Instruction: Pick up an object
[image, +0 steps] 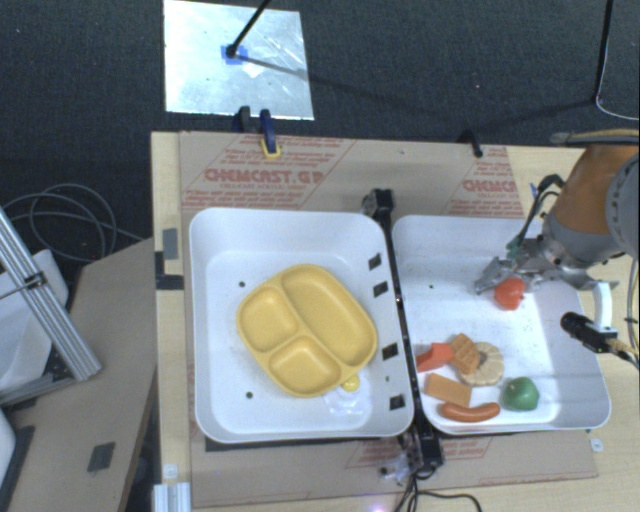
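My gripper (511, 279) hangs low over the far part of the right bin (440, 250), its jaws spread open. A small round red object (510, 293) lies on the bin floor right under it, between the two fingers (487, 279) and seemingly not clamped. Nearer the front of the same bin lie a red-orange piece (435, 355), a tan biscuit-like round (481, 363), an orange block (447, 388), an orange sausage shape (470, 411) and a green round object (520, 394).
A yellow divided plate (305, 328) fills the middle of the left bin (215, 260). A black ridge with clips (392, 320) separates the bins. A black cable fitting (590, 333) of the arm hangs over the right bin's right side.
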